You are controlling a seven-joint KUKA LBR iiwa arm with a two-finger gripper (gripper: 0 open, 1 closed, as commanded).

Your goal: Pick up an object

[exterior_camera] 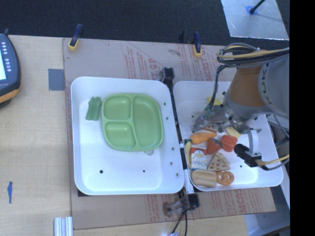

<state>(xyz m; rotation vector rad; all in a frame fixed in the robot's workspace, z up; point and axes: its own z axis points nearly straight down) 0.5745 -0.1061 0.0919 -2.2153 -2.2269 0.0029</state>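
The right bin (pixel 197 93) holds a heap of toy food: an orange carrot (pixel 203 137), a red pepper (pixel 228 142), a small red-and-white carton (pixel 198 159), a pizza slice (pixel 219 162), a bread roll (pixel 204 179) and a pretzel (pixel 225 178). My gripper (pixel 212 117) hangs low over the back of that heap, just above the carrot, under the grey wrist with the orange band (pixel 245 88). The wrist hides the fingers, and nothing shows between them.
The left bin (pixel 83 171) carries a green three-part plate (pixel 132 121) and a green bean-like toy (pixel 93 108) at its back left. Cables loop over the arm at the right. A black handset (pixel 7 68) lies on the bench at the far left.
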